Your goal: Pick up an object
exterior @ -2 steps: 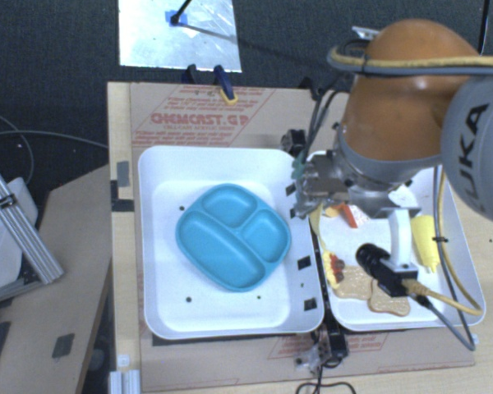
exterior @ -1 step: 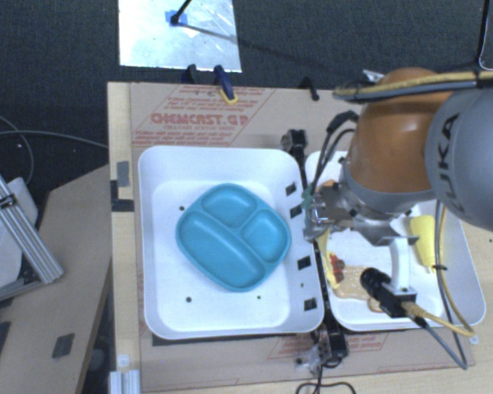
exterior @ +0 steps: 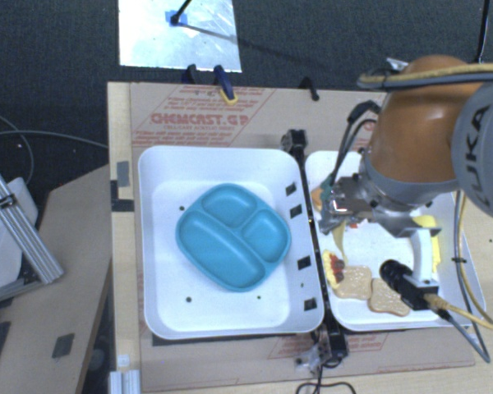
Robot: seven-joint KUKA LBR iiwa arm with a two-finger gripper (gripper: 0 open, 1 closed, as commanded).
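One blue three-compartment plate lies in the middle of the left bin. Right of the plate, over the right bin, hangs the gripper; whether it is open or closed I cannot tell. Lower right of the plate lie one small red bit and two tan toast-like pieces, side by side.

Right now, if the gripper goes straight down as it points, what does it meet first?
Likely the yellow strip beneath the gripper, near the right bin's left wall; depth is hard to judge here.
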